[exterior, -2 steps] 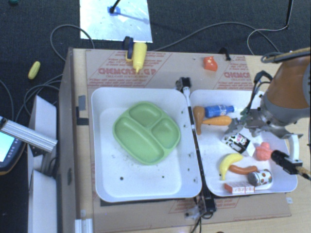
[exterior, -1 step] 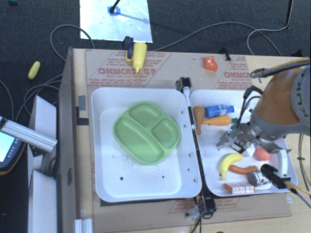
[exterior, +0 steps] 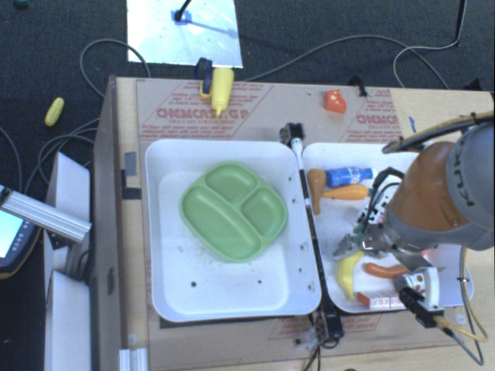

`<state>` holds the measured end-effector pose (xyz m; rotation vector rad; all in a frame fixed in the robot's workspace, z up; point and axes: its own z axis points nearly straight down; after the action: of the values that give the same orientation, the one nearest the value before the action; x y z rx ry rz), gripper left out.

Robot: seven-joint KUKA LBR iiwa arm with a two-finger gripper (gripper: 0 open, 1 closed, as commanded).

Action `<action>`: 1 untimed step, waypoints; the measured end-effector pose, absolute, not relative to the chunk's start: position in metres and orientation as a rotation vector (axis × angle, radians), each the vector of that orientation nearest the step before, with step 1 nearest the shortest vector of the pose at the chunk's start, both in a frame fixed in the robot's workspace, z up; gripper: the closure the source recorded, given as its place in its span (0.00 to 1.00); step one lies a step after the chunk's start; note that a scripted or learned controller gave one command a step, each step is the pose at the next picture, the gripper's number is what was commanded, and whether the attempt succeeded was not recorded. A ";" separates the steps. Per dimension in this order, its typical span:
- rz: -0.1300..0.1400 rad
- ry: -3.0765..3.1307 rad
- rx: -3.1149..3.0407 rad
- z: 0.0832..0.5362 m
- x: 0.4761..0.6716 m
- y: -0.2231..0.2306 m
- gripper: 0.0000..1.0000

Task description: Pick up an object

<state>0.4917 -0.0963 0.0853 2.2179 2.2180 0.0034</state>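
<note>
The jaws (exterior: 348, 245) hang slightly parted and hold nothing, low in the right bin (exterior: 329, 161). The yellow banana (exterior: 347, 273) lies just near of them, long axis running near-far.

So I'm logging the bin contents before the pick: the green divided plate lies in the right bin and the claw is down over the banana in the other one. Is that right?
Not quite. The camera view shows the green divided plate in the left bin, not the right. The claw is over the right bin, just above the banana.
</note>
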 end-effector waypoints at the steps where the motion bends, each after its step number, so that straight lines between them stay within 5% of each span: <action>1: 0.007 2.221 2.217 0.095 0.493 -0.095 1.00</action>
<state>0.4925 -0.0948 0.0952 2.2171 2.2212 0.0070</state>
